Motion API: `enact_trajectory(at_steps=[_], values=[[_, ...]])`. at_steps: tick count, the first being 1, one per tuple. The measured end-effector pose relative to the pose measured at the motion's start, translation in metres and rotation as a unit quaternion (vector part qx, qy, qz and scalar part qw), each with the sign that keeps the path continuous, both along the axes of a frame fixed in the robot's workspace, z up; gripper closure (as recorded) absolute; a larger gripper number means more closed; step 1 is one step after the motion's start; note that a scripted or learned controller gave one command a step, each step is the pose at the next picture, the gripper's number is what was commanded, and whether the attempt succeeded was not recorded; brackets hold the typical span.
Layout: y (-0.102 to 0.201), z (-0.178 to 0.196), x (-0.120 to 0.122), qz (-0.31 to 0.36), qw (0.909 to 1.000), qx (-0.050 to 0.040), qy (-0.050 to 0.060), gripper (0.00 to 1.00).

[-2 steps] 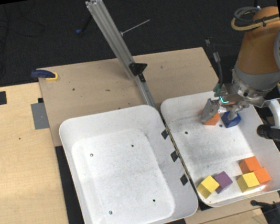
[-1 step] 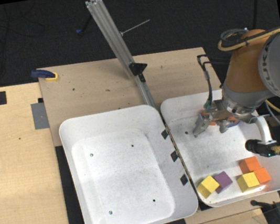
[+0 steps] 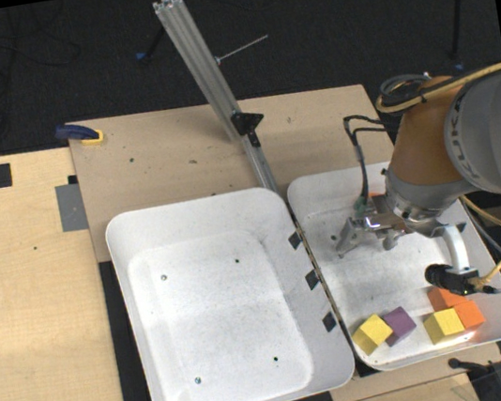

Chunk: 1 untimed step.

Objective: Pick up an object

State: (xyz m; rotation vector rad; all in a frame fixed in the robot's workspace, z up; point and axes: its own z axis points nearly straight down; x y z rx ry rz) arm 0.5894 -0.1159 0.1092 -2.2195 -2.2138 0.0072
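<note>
Reaching in from three o'clock, the grey arm point(image 3: 452, 151) with its orange band hangs over the right bin point(image 3: 325, 194), and the gripper point(image 3: 362, 231) sits low above the bin floor near its middle. Whether the gripper is parted or closed I cannot tell, and nothing shows clamped in it. The blocks lie toward five o'clock of the gripper, along the bin's near edge: a yellow block point(image 3: 372, 332) touching a purple block point(image 3: 399, 322), then, a little apart at three o'clock of those, a second yellow block point(image 3: 444, 325) against an orange block point(image 3: 464, 309). The left bin point(image 3: 213, 306) lies at nine o'clock, just beside the right one.
</note>
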Motion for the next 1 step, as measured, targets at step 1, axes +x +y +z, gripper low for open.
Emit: enact_trajectory(at_steps=[1], values=[[0.0007,-0.0173,0.0006,-0.002,1.0,-0.0006,-0.003,0.0]])
